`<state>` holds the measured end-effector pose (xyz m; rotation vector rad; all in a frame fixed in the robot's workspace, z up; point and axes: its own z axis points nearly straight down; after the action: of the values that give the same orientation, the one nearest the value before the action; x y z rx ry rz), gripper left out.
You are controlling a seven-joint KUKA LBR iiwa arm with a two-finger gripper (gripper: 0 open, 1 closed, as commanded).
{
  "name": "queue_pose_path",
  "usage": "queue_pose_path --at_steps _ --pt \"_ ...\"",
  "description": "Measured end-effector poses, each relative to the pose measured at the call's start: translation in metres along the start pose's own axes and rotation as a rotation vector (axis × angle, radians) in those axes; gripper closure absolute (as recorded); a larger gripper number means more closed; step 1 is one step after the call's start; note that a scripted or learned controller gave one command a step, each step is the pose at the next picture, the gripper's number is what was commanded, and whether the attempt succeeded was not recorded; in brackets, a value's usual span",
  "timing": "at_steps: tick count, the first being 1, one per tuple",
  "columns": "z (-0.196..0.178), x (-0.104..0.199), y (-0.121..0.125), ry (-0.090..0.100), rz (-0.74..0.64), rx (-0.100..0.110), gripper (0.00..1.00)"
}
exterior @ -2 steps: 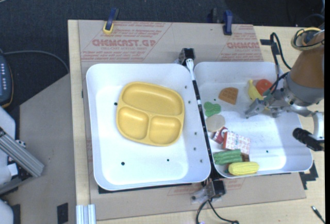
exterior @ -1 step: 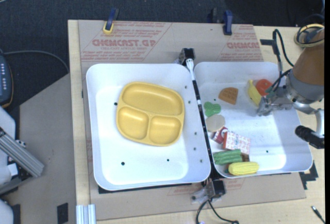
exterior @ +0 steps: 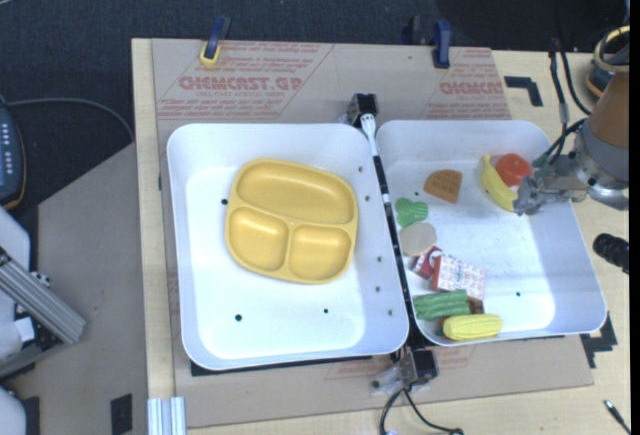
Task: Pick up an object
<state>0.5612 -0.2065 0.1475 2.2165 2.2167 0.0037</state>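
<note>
- We see a bench (exterior: 300, 73) bearing two shallow white bins side by side; we place everything against the yellow tray (exterior: 291, 220).
- The left bin (exterior: 200, 323) holds that tray, a three-compartment dish lying flat near its middle.
- The right bin (exterior: 560, 273) sits just beside the tray's bin, to its right.
- The arm (exterior: 612, 133) enters well right of the tray, over the right bin's far edge.
- The gripper (exterior: 527, 200) hangs low by a banana (exterior: 496, 182) and a red piece (exterior: 513, 168); we cannot tell how it is set.
- Nearer the tray lie a brown piece (exterior: 443, 185), a green piece (exterior: 411, 213), a red-and-white packet (exterior: 455, 273), a cucumber (exterior: 441, 304) and a corn cob (exterior: 471, 326).
</note>
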Motion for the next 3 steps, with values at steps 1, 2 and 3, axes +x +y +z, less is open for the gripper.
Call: queue_pose_path --at_steps 1,2,3 --pt "-0.044 0.0 -0.001 0.0 -0.001 0.0 1.0" --pt "-0.08 0.0 0.001 0.0 -0.001 0.0 1.0" --pt "-0.089 0.043 0.028 0.003 -0.006 0.001 1.0"
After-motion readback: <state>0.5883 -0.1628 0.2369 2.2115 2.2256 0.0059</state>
